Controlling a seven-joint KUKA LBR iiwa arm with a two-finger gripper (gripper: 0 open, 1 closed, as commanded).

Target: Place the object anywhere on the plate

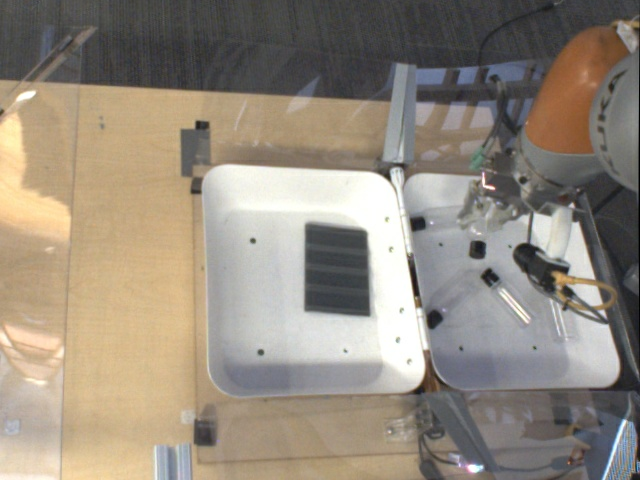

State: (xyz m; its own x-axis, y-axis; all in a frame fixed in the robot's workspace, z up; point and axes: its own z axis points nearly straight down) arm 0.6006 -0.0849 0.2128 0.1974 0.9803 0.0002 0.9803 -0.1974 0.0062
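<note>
Gripper (482,220) hangs over the right bin (592,363), near its 11 o'clock corner, and honestly I can't tell if it's open or closed. The little black-capped stick (506,296) lies loose at the gripper's 5 o'clock. The dark ribbed plate (337,268) is over in the left bin (240,360), toward 9 o'clock. My worry: the stick is thin and slanted, so an off-centre pinch could send it skidding away.
</note>
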